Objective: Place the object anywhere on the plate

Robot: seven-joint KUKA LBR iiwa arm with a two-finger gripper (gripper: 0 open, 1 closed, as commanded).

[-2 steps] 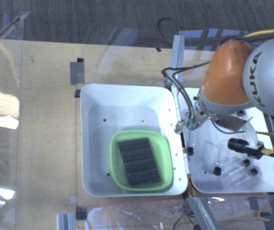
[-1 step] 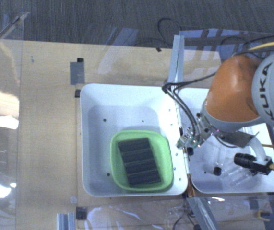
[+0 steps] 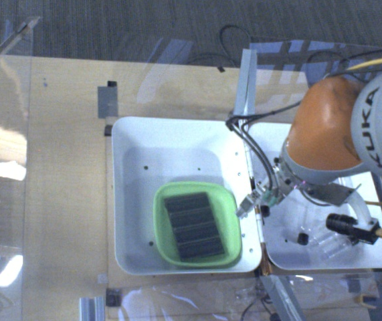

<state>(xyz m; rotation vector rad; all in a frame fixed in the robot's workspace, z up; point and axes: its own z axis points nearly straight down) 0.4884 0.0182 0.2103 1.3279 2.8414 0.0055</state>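
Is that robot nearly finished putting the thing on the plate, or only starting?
It looks nearly done, or done. A dark ridged block already lies on the green plate in the left bin. The arm hangs over the right bin, beside the divider. I can't tell whether anything is in hand or left to do.

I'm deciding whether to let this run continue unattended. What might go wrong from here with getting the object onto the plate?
1. The dark ridged object already covers much of the green plate, so anything set down could land on it and slide off.
2. The gripper hangs over the divide between the left bin and right bin; a low move might clip the rims.
3. Cables trail close by and may snag.
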